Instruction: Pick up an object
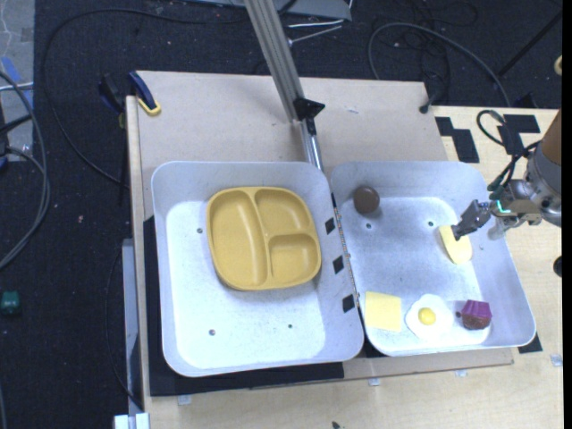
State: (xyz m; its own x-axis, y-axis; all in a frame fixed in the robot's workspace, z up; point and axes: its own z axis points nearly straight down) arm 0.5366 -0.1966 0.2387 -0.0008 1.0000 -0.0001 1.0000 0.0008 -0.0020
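A KUKA arm's pincer (pixel 466 229) hangs low over the right-hand bin (pixel 407 217) on the worktop (pixel 223 119), its dark tip at the upper edge of a pale yellow slice (pixel 458 247) that looks like toy food. Whether the pincer is spread or closed cannot be told from this angle, and nothing shows between its tips. The slice lies directly beneath and just toward the camera from the pincer, close to the bin's right wall. It appears light, stiff and smooth, likely plastic, so it may skid if pinched off-centre; a grip across its narrow width seems safest. Farther toward the camera sit a purple piece (pixel 475 314), a fried egg (pixel 429 317) and a yellow square (pixel 384 311); a brown ball (pixel 365 200) rests well to the pincer's left.
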